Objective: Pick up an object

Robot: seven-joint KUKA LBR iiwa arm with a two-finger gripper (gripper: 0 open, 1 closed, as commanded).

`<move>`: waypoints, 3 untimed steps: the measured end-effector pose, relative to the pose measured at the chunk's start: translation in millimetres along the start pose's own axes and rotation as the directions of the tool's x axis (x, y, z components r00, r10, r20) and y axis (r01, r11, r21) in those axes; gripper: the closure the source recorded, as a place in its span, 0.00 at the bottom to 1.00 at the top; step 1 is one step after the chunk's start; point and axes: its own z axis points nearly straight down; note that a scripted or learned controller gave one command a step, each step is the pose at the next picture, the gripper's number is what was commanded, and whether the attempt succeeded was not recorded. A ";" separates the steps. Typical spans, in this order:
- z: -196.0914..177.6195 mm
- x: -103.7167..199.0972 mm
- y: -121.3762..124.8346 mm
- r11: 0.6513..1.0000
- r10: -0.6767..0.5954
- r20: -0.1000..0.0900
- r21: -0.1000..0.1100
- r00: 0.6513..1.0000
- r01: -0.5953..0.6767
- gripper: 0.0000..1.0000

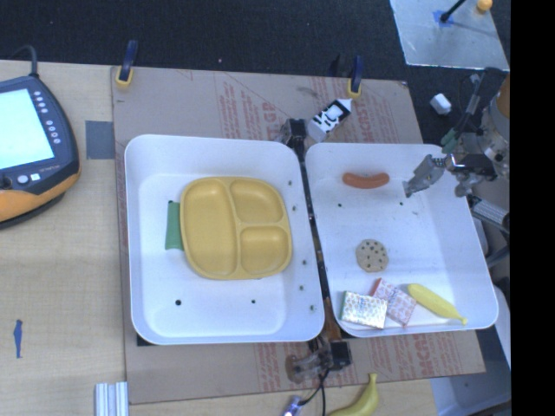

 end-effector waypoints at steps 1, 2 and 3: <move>103.1 49.9 -20.3 1.000 -0.002 0.001 0.001 1.000 0.002 0.00; 184.2 38.2 -50.4 1.000 -0.002 0.000 0.001 1.000 0.002 0.00; 173.6 37.0 -49.4 1.000 -0.007 0.002 0.000 1.000 0.007 1.00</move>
